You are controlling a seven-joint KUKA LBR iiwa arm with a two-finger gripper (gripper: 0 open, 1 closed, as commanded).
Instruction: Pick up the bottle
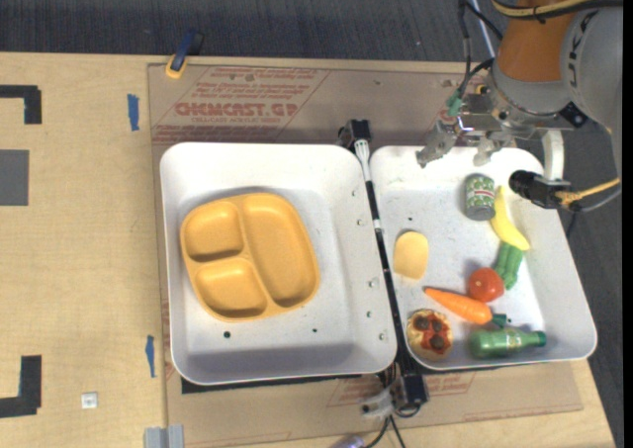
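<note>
The bottle (506,340) is small and green with a label, lying on its side near the front right corner of the right bin (574,332). My gripper (459,150) hangs over the back edge of that bin, far from the bottle. Its two grey fingers (432,151) stand apart, so it is open with nothing between them. The grey arm with its orange band (554,16) reaches in from the upper right.
The right bin also holds a green can (481,195), a banana (508,224), a green vegetable (509,263), a tomato (485,284), a carrot (457,305), a pale yellow piece (410,253) and a pizza slice (428,330). A yellow divided plate (249,254) lies in the left bin (183,169).
</note>
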